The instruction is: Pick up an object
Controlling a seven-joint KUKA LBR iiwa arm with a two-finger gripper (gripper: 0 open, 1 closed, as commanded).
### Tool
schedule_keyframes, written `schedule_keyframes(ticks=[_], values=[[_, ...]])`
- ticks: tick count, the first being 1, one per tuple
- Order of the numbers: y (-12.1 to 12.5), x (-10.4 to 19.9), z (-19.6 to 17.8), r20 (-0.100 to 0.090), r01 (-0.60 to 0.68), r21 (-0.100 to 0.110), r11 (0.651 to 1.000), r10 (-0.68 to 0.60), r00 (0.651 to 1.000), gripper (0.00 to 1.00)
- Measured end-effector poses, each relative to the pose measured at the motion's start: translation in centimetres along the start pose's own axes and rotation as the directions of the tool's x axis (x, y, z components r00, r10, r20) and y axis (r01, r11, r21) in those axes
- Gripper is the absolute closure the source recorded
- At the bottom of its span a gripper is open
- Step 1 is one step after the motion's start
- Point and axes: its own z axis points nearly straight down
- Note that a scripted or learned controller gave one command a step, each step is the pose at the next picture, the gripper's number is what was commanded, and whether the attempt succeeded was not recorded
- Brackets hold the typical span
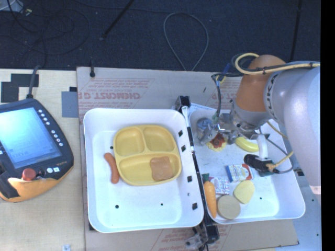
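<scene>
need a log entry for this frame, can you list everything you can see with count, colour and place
bins: 2, white, side by side on the bench
divided plate: 1, yellow, in the left bin
toast slice: 1, brown, in the plate's lower right compartment
sausage: 1, orange-red, left bin, just left of the plate
carrot: 1, orange, right bin, by its left wall
round disc: 1, beige, right bin, near edge
pale round piece: 1, yellow, right bin, touching the disc
small packet: 1, white with blue and red, middle of right bin
banana: 1, yellow, right bin, under the arm
handheld control pad: 1, black and orange, bench at left
arm: 1, grey with orange band, over the right bin
pincer: 1, low over small mixed items at the right bin's far end
</scene>
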Motion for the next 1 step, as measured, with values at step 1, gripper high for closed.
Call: schedule_keyframes(ticks=[1], values=[[-0.08,-0.12,-0.94,-0.001,-0.003,0.004,1.0,0.003,1.0,1.0]])
